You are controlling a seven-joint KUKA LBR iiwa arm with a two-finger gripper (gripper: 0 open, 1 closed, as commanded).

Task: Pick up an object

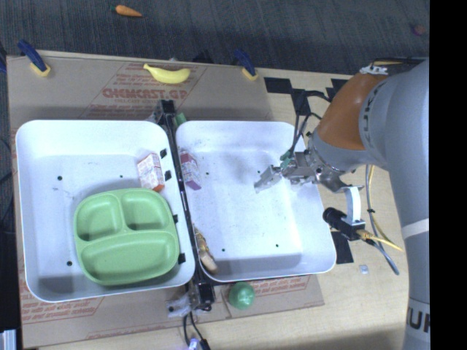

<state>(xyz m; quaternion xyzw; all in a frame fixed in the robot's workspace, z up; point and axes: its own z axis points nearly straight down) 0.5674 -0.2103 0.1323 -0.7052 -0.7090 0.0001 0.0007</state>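
Gripper (267, 180) hovering over right bin (241, 257), right of centre; finger state too blurred to tell. Small carton (150, 170) lying in left bin (44, 152), just beyond green divided plate (126, 234). Pink packet (189, 169) resting against right bin's left wall.

Green divided plate (128, 235), yellow banana (167, 73), green ball (241, 295), white bins (44, 141).
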